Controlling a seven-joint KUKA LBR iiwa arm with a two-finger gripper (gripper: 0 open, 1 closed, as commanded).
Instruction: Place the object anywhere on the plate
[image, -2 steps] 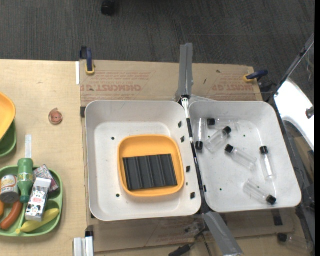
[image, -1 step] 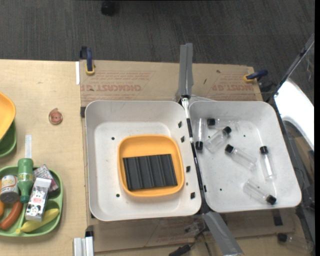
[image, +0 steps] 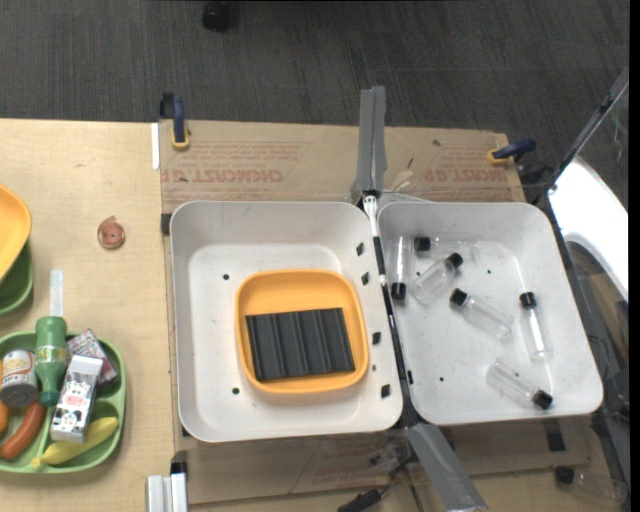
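You are looking at clear vials with black caps (image: 470, 305) lying scattered in the right bin (image: 570, 300), well apart from the orange plate (image: 300, 288) sitting centred in the left bin (image: 200, 300) as the drop target, while the tool's state I cannot tell.

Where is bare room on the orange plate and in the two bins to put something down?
The orange plate has only a narrow bare rim around the black ridged block. The left bin floor is bare around the plate. The right bin is crowded with clear vials; its front-left corner is bare.
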